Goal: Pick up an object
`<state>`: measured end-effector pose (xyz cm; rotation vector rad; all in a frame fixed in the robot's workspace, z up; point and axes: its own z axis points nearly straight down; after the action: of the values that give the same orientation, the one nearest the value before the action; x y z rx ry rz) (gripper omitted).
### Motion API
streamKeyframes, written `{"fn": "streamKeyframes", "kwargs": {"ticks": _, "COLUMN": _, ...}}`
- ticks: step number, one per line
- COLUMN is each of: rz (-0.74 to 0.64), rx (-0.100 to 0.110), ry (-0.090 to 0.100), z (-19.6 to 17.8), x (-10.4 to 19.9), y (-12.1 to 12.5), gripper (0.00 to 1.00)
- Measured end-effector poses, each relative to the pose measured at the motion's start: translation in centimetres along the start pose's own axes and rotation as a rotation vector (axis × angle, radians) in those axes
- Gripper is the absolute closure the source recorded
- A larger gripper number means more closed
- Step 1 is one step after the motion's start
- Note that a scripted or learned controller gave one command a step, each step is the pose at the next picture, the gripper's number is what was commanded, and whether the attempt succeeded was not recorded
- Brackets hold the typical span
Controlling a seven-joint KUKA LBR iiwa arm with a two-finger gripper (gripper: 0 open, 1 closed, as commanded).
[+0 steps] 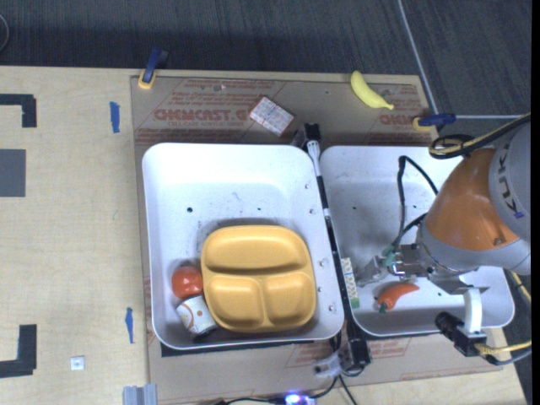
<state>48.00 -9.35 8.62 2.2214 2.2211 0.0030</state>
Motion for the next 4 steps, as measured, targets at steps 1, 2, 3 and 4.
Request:
{"fn": "streamKeyframes", "kwargs": {"ticks": 1, "rz": 0.000, "rx": -0.005, "ry": -0.001, "z": -1.0, "x": 0.0, "y": 0.1, "gripper": 1.00}}
{"fn": "streamKeyframes", "kwargs": {"ticks": 2, "rz": 0.000, "rx": -0.004, "ry": -0.001, "z": -1.0, "x": 0.0, "y": 0.1, "gripper": 0.00}}
{"fn": "streamKeyframes", "kwargs": {"ticks": 3, "rz": 0.000, "rx": 0.000, "ry": 0.000, "z": 0.0, "x": -0.1, "y": 0.0, "gripper": 0.00}}
{"fn": "streamKeyframes", "kwargs": {"ticks": 4, "rz": 0.000, "rx": -0.004, "ry": -0.001, "z": -1.0, "x": -0.1, "y": 0.1, "gripper": 1.00}}
